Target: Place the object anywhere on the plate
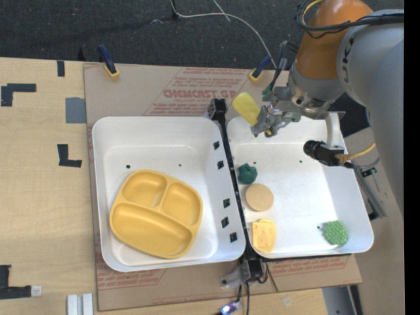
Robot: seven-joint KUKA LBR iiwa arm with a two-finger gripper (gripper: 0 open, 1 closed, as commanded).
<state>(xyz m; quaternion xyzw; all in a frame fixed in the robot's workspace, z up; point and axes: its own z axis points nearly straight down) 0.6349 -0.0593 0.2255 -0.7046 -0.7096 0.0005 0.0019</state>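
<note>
Gripping a yellow object (246, 107) at its near end, the claw (268, 125) hangs over the far-left corner of the right bin (295, 151), its fingers pinched on that piece, which sticks out up and to the left of them with its long axis slanting toward the divider. Far to the claw's left and toward the near edge, the yellow plate (156, 212) lies in the left bin (105, 143), a three-part dish with bare white floor around it on every side. Between claw and plate runs the black-clipped seam (226, 169) where the two bins meet, the one edge that a carry would, I judge, have to clear. So the coming move looks like a leftward and nearward sweep across that seam, with plenty of open room above the plate for a drop. Below the claw in the right bin sit a dark green piece (247, 173), a tan disc (259, 197) and a yellow block (264, 235); a green bumpy ball (335, 232) lies near-right, all well out of the path.
</note>
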